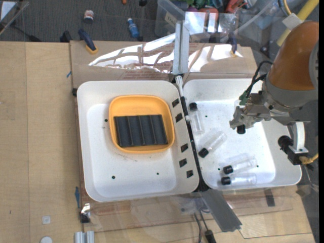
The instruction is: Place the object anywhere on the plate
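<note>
- Two shallow white bins sit side by side on the bench: the left bin (96, 176) and the right bin (283, 173), meeting at a central divider.
- An orange plate (117, 108) with rounded corners lies in the left bin, a little above its middle.
- A dark ribbed rectangular block (140, 130) rests flat on the plate, covering most of its centre, with its ridges running up and down the view.
- Several clear plastic vials with black caps lie on the floor of the right bin: one vial near the divider at the upper left (195, 118), one slanted vial near the middle (211, 143), and a pair of vials at the lower edge (239, 170), lying close together.
- The grey arm (296, 59), with its orange band, reaches in from the right, above the right bin.
- The gripper (241, 124) hangs over the upper middle part of the right bin, well apart from the plate and above the slanted vial.
- A small dark shape shows at the tip of the gripper; whether the claw is open, closed or clasping anything cannot be told from this view.
- No brand, label or readable writing can be made out on the vials, the plate, the block or the bins.
- Coloured clutter fills a clear tub (212, 1) beyond the bins, at the top of the view.
</note>
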